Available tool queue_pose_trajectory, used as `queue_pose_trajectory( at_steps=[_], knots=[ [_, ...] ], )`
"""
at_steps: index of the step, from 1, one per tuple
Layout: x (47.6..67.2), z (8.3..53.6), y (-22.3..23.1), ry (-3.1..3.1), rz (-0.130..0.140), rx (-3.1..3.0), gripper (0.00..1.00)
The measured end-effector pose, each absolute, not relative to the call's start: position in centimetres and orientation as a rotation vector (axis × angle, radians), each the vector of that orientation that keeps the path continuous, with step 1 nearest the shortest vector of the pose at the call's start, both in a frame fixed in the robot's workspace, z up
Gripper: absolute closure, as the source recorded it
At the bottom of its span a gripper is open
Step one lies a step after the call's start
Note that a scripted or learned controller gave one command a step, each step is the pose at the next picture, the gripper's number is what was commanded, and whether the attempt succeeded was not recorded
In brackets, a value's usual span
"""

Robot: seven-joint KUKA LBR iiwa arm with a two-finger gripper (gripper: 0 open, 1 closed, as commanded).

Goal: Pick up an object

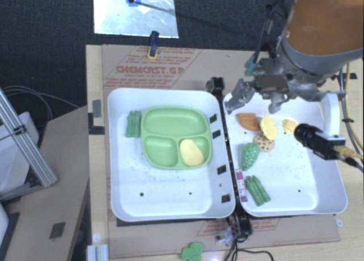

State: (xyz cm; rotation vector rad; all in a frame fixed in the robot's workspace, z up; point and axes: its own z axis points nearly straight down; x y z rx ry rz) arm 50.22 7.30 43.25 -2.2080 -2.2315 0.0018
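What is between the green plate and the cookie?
In the camera view, the black divider where the two bins meet lies between the green plate and the cookie, plus white bin floor.

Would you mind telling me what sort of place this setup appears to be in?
Most likely a robotics lab bench for pick-and-place trials. An industrial arm reaches over two white bins, toy food such as a plastic lemon lies in them, and loose cables and cardboard surround the rig.
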Motion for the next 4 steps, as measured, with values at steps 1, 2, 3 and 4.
queue_pose_trajectory(
  at_steps=[1, 2, 3, 4],
  knots=[
    [49.1, 33.7, 17.2, -2.232, 0.009, -2.202, 0.00],
    [48.4, 18.5, 9.8, -2.209, 0.024, -2.224, 0.00],
    [52.6, 34.7, 7.6, -2.233, -0.026, -2.229, 0.00],
    [55.5, 27.1, 16.3, -2.232, -0.001, -2.208, 0.00]
  ],
)
